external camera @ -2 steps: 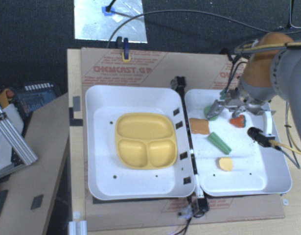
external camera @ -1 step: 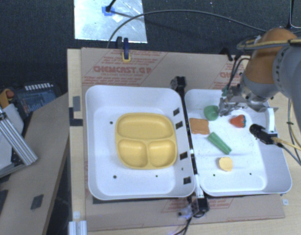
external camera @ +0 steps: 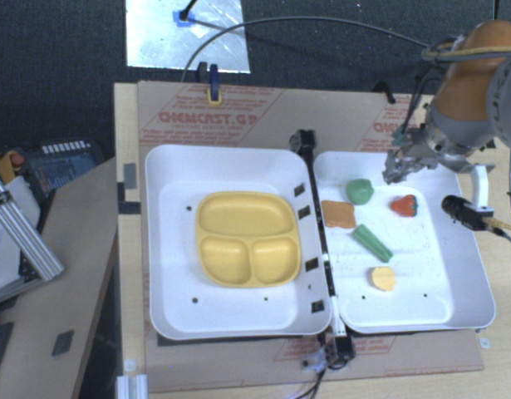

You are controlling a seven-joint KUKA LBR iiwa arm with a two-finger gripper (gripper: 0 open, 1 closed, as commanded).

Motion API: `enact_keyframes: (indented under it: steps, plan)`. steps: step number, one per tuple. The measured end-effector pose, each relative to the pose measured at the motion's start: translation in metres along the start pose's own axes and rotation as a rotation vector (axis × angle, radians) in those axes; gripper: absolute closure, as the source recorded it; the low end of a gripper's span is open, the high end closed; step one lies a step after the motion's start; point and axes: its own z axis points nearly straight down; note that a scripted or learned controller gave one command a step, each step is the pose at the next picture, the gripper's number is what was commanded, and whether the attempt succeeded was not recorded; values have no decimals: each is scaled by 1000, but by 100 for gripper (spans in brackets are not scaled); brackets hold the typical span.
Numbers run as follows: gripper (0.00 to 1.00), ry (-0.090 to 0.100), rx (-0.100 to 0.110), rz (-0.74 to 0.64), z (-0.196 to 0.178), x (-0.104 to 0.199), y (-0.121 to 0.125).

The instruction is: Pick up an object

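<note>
Red toy lies at six o'clock, just below the gripper (finger state: cannot tell).

One fixed camera, we look down at a slant from above the desk, set well back, both white bins side by side across our frame, left bin, right bin, arm entering from our right

Red print reading "CHEMCAST G P" runs across the brown cardboard sheet above the left bin, upper middle of the frame; similar red print elsewhere is illegible.
</note>
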Motion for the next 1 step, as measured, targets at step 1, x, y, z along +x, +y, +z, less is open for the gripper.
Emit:
enact_keyframes:
  steps: [1]
  plan:
    - [100,0,0,-1,-44,0,1]
